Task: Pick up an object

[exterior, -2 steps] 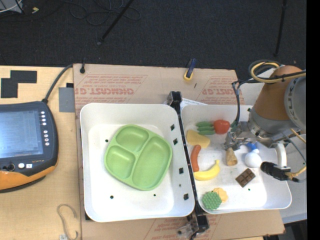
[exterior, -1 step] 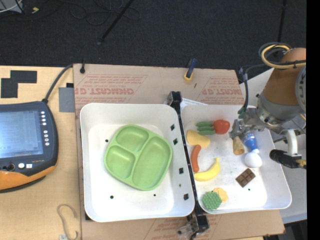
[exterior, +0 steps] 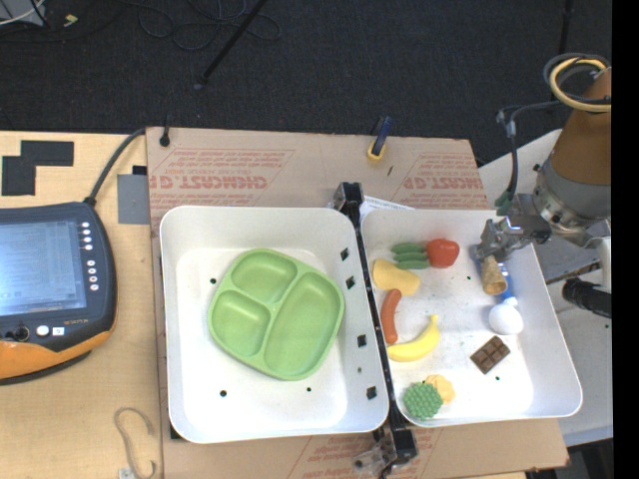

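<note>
Gripper poised at the right bin's far edge
I can't tell its grip from here; just beneath it lie a tan cork-like cylinder and a white round ball, then a brown chocolate square, a yellow plastic banana and a red tomato; the green divided plate sits alone in the left white bin

Tan cylinder at right bin's far edge, tilted, beneath pincer
</note>
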Robot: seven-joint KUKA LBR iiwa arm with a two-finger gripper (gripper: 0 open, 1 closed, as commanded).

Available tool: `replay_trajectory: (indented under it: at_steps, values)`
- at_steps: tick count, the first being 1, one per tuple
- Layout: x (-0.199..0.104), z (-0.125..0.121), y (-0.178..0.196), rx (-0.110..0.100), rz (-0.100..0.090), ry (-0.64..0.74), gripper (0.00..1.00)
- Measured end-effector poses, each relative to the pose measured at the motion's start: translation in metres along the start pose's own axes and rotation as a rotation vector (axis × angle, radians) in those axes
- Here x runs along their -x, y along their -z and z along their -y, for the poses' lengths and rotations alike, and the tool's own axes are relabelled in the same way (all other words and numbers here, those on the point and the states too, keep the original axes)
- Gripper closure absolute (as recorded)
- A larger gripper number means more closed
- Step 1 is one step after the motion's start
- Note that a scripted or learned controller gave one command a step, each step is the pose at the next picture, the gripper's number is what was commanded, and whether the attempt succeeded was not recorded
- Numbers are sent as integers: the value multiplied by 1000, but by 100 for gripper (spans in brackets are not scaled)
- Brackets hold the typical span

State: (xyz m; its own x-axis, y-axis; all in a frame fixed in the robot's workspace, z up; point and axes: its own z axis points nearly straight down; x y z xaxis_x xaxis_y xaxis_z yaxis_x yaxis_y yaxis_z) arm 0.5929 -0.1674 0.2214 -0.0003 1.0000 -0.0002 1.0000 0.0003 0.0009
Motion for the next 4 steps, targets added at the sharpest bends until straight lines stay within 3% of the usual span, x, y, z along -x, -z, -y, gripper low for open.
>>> replay_trajectory:
  at_steps: [1,4]
  values:
    - [1,0,6,-2,-1,1,100]
    - [-158,-9,-15,-6,-1,2,100]
